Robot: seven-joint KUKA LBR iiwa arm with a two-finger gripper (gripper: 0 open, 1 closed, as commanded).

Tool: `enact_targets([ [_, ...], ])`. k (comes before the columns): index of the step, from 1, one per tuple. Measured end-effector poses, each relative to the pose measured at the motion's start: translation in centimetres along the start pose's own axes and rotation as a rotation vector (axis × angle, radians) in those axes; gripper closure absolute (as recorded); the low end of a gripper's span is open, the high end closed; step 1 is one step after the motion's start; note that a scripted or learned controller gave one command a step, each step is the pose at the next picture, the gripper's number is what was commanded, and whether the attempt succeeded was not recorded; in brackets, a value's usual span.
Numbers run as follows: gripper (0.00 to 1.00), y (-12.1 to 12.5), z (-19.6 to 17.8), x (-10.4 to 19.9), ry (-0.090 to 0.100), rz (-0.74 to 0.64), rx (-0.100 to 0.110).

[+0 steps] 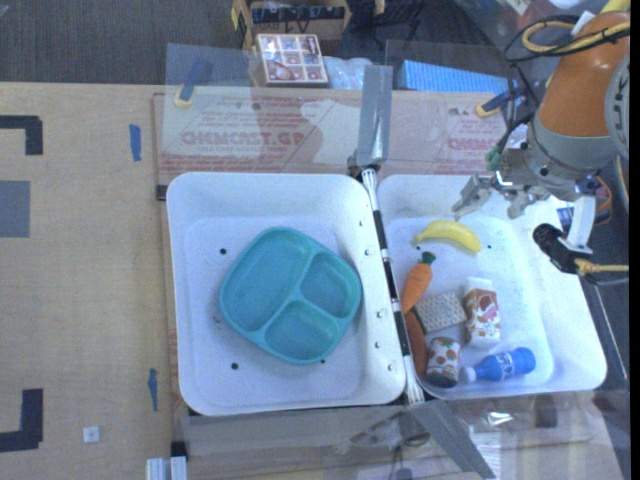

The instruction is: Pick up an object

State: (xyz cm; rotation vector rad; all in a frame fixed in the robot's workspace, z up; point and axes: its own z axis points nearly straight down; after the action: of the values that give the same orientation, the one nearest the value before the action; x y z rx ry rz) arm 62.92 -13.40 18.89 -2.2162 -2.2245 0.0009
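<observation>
The right bin (570, 318) holds a yellow banana (450, 234), an orange carrot (417, 280), a small beige waffle-like block (440, 311), a red and white carton (482, 313), a small can (443, 360), a blue bottle (505, 365) and a thin red-brown stick (415, 340). My gripper (494, 198) hangs over the bin's far end, just above and right of the banana. Its two fingers (469, 198) stand apart, open, with nothing between them.
The left bin (195, 268) holds a teal divided plate (290, 293). A clear plastic sheet (260, 138) and cardboard boxes lie behind the bins. The arm's orange band (585, 78) and cables sit at the right, above the right bin's far corner.
</observation>
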Motion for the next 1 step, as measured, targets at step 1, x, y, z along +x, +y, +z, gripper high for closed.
enact_targets([
  [1,0.0,0.68,10.18,-3.81,-0.003,-0.107,-0.007],
])
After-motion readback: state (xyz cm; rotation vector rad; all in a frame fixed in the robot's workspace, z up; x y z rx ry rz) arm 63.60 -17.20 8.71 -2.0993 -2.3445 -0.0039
